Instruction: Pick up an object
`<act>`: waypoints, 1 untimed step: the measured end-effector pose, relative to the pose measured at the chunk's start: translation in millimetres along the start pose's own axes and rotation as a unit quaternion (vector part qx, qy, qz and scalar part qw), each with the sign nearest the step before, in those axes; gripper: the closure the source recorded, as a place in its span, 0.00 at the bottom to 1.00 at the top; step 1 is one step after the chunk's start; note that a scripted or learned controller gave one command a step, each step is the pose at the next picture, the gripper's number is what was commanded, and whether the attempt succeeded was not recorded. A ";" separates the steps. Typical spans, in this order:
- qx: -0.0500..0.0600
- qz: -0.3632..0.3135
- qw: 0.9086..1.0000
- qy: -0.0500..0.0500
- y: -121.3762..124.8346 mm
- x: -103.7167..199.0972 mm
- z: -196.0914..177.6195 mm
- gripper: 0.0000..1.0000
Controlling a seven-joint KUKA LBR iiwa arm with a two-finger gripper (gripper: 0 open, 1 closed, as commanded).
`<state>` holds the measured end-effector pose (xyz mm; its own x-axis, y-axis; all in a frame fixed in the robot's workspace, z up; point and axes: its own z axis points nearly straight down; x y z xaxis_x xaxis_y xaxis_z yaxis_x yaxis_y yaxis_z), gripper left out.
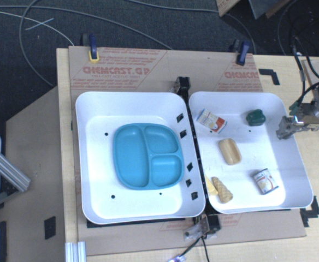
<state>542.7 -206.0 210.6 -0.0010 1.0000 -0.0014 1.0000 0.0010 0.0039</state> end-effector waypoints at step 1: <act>-0.001 0.000 1.000 0.000 1.5 -0.3 -45.9 1.00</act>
<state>544.0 -206.3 256.5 -0.0016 1.0000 -0.0023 1.0000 0.0016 0.0066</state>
